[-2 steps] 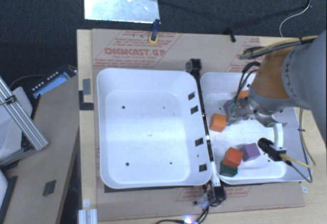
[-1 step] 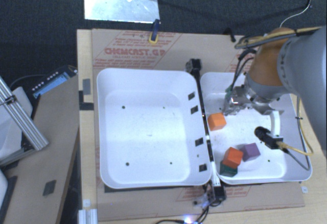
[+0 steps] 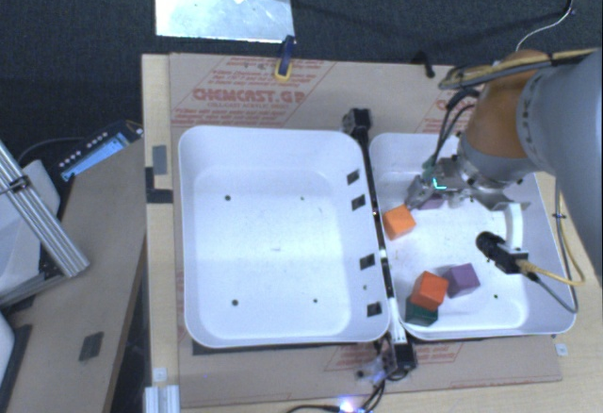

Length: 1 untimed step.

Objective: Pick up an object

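My gripper (image 3: pixel 429 191) is low in the right bin (image 3: pixel 537 307), near its back left part. A small purple piece (image 3: pixel 432 203) shows just under it, partly hidden by the gripper body. An orange cube (image 3: pixel 399 222) lies just to the front left of the gripper, near the bin's left wall. Closer to the front sit a second orange cube (image 3: pixel 431 289), a purple cube (image 3: pixel 462 278) and a dark green block (image 3: pixel 421 312), close together.
The left bin (image 3: pixel 203 213) sits beside the right one, with a black clip divider (image 3: pixel 367 213) between them. The grey arm (image 3: pixel 556 119) covers the right bin's back right. A yellow cable (image 3: pixel 551 277) runs over its right side.
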{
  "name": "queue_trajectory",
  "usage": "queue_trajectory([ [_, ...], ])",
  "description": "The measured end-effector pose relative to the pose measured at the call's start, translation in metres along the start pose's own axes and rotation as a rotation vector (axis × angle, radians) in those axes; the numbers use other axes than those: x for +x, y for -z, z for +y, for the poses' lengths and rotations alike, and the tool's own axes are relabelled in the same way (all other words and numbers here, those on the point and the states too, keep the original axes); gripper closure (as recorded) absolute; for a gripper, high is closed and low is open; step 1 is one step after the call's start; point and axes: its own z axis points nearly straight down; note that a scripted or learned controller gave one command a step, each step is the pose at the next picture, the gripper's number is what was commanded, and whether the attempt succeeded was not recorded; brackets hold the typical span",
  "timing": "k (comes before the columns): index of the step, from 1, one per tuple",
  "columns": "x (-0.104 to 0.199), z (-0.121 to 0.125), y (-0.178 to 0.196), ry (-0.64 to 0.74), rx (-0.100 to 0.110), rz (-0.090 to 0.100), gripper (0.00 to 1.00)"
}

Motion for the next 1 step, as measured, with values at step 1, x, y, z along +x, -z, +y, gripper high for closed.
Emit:
queue_trajectory([
  [1,0.003,0.0719,-0.0262,0.006,0.003,0.015,0.0],
])
